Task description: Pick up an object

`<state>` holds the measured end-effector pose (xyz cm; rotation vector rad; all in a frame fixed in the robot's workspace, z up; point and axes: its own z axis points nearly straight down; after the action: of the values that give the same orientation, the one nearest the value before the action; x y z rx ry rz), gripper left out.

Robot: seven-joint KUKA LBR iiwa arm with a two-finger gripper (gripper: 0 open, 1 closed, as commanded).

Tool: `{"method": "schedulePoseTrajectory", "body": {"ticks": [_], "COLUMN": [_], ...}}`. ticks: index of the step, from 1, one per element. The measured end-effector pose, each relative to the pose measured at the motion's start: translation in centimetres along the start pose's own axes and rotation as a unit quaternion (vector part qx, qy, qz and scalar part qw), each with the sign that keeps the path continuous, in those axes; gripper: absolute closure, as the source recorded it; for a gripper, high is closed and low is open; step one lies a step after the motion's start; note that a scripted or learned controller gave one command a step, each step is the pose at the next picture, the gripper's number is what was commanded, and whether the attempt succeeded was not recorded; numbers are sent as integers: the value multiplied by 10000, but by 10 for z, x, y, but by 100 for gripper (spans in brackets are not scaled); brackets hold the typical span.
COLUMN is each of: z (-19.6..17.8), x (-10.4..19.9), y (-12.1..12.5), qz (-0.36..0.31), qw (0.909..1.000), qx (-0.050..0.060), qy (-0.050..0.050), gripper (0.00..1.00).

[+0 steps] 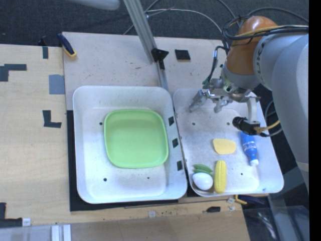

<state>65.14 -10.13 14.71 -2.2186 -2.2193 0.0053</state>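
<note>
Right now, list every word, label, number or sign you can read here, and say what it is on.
No text reads in the camera view.
The blue tube may bear print, but it is too small and blurred to read.
The dark tape patches on the bench are blank.

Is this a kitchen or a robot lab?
Most likely a robot lab. A big grey arm with a gripper reaches over two white bins on a taped workbench, cables loop behind it, and the corn and green plate look like plastic toys rather than real food.
</note>
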Motion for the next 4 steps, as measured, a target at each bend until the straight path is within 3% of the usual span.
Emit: {"method": "schedulePoseTrajectory", "body": {"ticks": [1,2,4], "z": [53,40,-67], "x": [1,1,7], "y": [-1,0,2], "qz": [-2,-5,-3], "qw": [10000,10000,10000], "qx": [4,-23,-41], "qy": [0,-2,-1], "gripper": [0,100,100]}}
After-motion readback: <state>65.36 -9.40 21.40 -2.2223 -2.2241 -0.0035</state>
